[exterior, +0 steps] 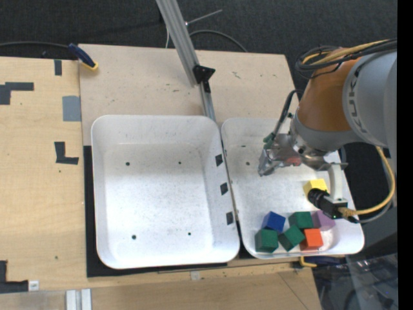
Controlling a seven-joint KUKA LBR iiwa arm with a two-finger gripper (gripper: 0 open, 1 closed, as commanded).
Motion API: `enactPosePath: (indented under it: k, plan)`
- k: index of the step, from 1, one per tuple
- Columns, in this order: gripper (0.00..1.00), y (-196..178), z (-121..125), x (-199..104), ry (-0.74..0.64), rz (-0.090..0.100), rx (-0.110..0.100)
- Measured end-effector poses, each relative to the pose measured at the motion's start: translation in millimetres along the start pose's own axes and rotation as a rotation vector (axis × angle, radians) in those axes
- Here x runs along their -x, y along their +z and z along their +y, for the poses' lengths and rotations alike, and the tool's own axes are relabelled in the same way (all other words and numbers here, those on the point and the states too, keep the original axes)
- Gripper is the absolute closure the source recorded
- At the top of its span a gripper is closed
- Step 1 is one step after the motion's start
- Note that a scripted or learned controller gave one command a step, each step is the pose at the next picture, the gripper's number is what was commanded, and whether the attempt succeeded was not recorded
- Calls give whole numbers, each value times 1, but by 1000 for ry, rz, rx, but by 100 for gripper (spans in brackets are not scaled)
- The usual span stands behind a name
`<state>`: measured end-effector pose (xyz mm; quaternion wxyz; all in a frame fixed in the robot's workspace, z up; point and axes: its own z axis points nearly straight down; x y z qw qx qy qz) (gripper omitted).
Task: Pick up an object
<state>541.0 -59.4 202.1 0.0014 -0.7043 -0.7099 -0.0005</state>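
1. I am hanging my gripper (268, 162) over the far half of the right bin (248, 134), above bare white floor, with the grey arm (348, 102) reaching in from the right.
2. How my tool is set I cannot tell from this slant; nothing is showing in its grasp.
3. The things to pick are crowding the near right corner of that bin: a blue cube (273, 221), two green cubes (266, 240) (292, 237) and a third green one (301, 219) behind them, an orange cube (313, 238) and a purple block (322, 221), most of them touching.
4. A yellow block (316, 186) is lying apart by the right wall, partly behind my cable fitting.
5. The left bin (155, 124) is carrying nothing I am after.
6. I am judging the step in hand as the approach: nothing lifted yet, and the cluster is sitting well nearer than my gripper.
7. To do it well, I am favouring the blue cube, since its far and left faces look free of neighbours; coming down square across two free faces should keep me from nudging the pile.
8. Risk I am watching: the green and orange cubes are hugging the near rim, leaving little room on that side.
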Motion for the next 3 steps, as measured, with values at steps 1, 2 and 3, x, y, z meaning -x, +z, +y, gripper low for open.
enactPosePath:
  k: [1,2,3]
  plan:
    - [100,-15,17,-50,1,-1,2]
    - [100,-24,35,-92,2,-1,1]
    - [100,-31,49,-151,1,0,1]
